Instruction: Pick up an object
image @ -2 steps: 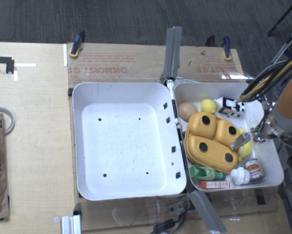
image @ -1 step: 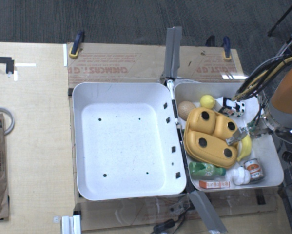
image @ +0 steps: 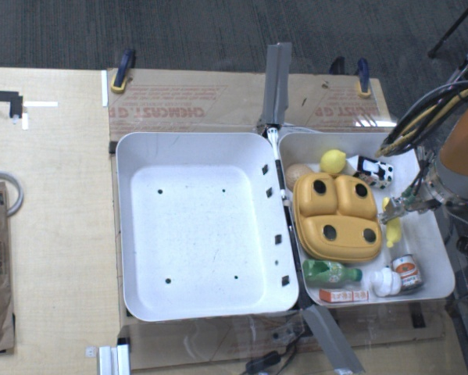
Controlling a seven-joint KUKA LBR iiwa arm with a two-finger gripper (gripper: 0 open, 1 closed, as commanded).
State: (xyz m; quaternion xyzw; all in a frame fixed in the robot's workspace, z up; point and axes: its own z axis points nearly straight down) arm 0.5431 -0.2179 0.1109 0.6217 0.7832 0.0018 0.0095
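Your objects all lie in the right bin [image: 446, 266]. Largest among them is a yellow-orange moulded toy [image: 337, 217] with dark holes, filling the middle of that bin. Just behind it sits a small yellow ball [image: 334, 161], and beside the ball a black-and-white toy [image: 373, 170]. Along the bin's near wall you have a green bottle [image: 330, 272] lying on its side, a flat red-and-white packet [image: 344, 295], a white bottle [image: 385, 282] and a small orange-labelled can [image: 406, 271]. A yellow piece [image: 393, 234] lies at the big toy's right edge.

The gripper [image: 396, 207] is low over the right side of this bin, just beside the big toy — whether its jaws are spread or pressed together you cannot tell from here, and nothing can be seen between them. The arm [image: 457, 155], grey with an orange band, comes in from the right, with dark and yellow cables [image: 421, 116] looping above it.

The left bin [image: 124, 209] touches the right one along their shared edge. Both rest on brown cardboard [image: 194, 100] clipped down with a blue clamp [image: 125, 67] — all of it on a pale wooden worktop [image: 54, 170].
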